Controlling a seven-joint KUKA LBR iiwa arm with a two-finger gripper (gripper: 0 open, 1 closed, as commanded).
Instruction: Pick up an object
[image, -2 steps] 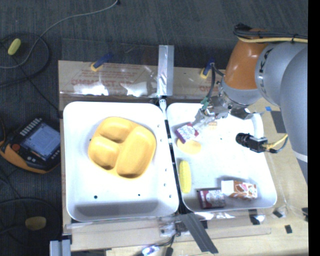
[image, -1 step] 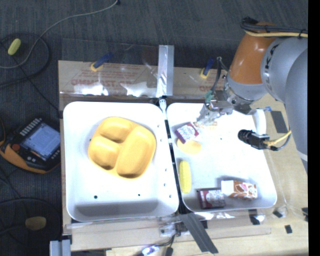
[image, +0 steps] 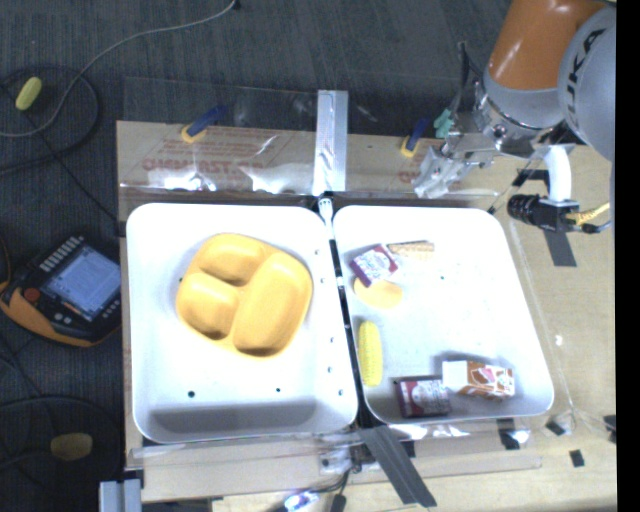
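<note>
The claw (image: 440, 172) hangs above the back edge of the right bin (image: 500, 300); I cannot tell how it is set. Nothing is picked up yet. The corn cob (image: 370, 352) and small packets (image: 374, 265) lie in that bin, waiting.

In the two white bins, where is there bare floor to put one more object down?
Right bin: its middle and right part is bare, between the small packets and the cartons. Its left edge is crowded by the yellow disc and corn cob. Left bin: the yellow three-part dish takes the centre; the front strip is bare.
</note>
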